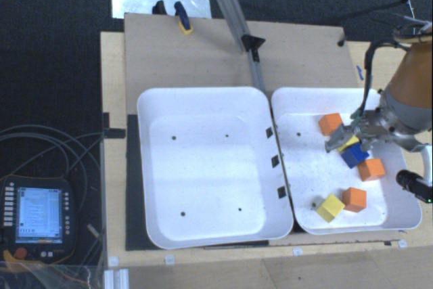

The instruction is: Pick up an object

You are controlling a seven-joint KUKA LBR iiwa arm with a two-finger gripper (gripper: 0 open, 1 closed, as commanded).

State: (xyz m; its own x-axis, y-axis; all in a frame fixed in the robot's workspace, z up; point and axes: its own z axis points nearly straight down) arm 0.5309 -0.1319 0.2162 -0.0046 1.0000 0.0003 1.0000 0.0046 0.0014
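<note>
Several small blocks lie in the right bin (304,213). An orange block (330,124) sits toward the back, and a blue block (354,156) lies mid-bin with an orange block (371,169) just to its right. Near the front are another orange block (354,199) and a yellow block (331,207). My gripper (350,139) reaches in from the right and hangs low over the spot just behind the blue block. A sliver of a yellow block (350,143) peeks out beneath it, mostly hidden. Nothing is visibly lifted.
The left bin (152,145) stands beside the right one, sharing a middle rim with black clips (275,160). A metal pole (230,0) slants across the back of the bench. A teach pendant (37,216) and cables lie on the floor at left.
</note>
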